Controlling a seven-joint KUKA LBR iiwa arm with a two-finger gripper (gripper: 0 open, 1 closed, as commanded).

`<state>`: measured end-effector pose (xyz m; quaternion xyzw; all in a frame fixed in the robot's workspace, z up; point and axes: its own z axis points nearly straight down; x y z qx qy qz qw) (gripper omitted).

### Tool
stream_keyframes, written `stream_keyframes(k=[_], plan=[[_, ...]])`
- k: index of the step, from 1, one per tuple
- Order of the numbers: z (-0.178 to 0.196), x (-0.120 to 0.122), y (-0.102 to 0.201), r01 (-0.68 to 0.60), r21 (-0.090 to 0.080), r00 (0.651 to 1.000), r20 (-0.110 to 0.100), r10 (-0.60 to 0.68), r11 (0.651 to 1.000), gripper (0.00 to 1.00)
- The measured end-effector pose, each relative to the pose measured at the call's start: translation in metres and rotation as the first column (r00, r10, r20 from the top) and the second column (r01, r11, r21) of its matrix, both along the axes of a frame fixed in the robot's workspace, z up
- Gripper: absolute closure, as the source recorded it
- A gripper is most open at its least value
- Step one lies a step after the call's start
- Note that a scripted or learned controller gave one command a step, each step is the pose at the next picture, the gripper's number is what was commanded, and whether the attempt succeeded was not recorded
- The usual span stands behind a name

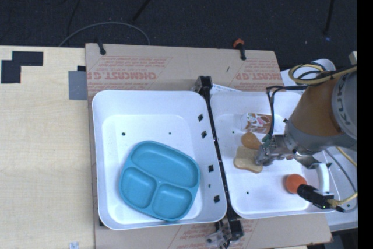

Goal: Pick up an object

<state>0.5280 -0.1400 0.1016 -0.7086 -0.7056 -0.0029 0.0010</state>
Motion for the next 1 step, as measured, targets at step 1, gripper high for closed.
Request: stream_keyframes(k=[1], plan=[[0.045,-0.0049,0.0043,-0.005,-0.005,1.0,-0.002,0.005,1.0,1.0]])
